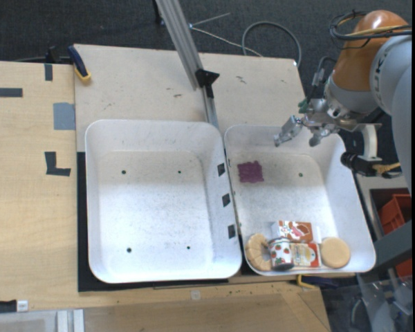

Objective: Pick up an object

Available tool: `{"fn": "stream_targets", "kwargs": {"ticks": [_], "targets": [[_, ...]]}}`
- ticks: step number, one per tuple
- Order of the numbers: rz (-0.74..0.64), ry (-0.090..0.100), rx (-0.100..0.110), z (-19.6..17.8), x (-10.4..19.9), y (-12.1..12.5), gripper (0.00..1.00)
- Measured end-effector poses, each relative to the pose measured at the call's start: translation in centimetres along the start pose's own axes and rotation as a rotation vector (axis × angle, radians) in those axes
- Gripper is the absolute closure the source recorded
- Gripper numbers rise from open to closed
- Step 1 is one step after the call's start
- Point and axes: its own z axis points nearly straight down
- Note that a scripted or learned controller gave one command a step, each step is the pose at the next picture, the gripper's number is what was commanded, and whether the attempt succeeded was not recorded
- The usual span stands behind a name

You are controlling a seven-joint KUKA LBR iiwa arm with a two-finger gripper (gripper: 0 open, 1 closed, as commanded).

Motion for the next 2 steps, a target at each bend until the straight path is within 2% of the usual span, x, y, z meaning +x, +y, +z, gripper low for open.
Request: {"fn": "stream_targets", "kwargs": {"ticks": [1,2], "targets": [[0.0,0.0,-0.001,5.5,0.8,0.6,0.0],[-0.001,-0.001,-0.005,4.1,0.9,0.7,1.0]]}}
